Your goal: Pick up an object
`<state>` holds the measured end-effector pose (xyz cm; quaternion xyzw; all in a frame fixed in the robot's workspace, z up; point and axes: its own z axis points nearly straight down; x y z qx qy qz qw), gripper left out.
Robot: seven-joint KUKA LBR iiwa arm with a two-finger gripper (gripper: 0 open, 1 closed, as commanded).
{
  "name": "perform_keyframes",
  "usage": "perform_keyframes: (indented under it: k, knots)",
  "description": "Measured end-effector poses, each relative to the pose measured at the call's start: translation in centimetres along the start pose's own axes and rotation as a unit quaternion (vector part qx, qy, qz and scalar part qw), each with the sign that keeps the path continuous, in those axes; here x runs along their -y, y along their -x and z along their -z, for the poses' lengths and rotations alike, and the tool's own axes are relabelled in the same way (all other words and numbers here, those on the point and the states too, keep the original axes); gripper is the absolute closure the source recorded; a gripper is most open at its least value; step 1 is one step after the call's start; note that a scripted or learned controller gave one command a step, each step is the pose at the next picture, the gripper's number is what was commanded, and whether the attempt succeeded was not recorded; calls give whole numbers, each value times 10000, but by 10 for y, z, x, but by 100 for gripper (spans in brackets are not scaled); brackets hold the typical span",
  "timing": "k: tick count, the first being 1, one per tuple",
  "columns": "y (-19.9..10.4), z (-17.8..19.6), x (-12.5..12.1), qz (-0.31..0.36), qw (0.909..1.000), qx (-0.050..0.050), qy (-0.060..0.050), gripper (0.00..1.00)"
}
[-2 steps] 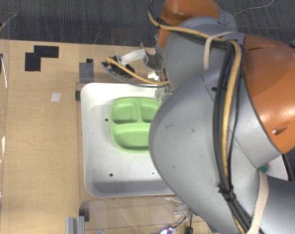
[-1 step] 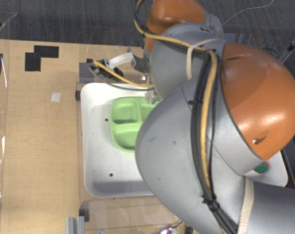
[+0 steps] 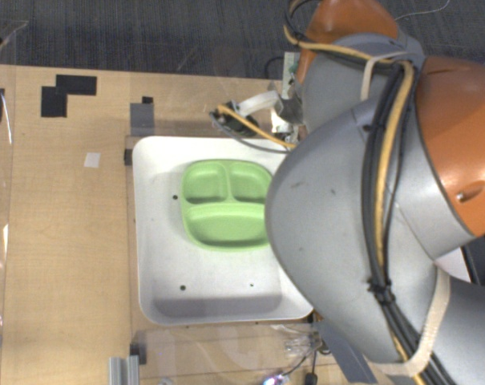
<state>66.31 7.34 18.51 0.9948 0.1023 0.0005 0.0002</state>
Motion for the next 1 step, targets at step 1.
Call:
perform_keyframes:
  k: [1]
  knots:
    - [1,0,-5,12,10000,-2,-3,100]
